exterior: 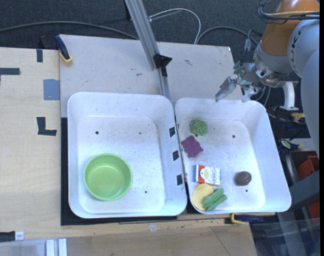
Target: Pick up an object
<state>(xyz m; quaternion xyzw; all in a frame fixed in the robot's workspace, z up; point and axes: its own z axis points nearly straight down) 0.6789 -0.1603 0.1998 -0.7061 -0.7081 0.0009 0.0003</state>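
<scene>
My gripper (235, 90) hangs above the far rim of the right bin (268, 127), its two fingers spread apart with nothing between them. Below it in this bin lie a green bumpy ball (199, 127), a purple piece (192, 146), a small red-white carton (207, 174), a brown ball (243, 178) and green pods (215, 199). I judge the picking is not yet started: choosing, descending and closing all remain.

right bin (258, 143): back half open | front crowded: carton (206, 174), brown ball (243, 178), green pod (214, 199)
</scene>
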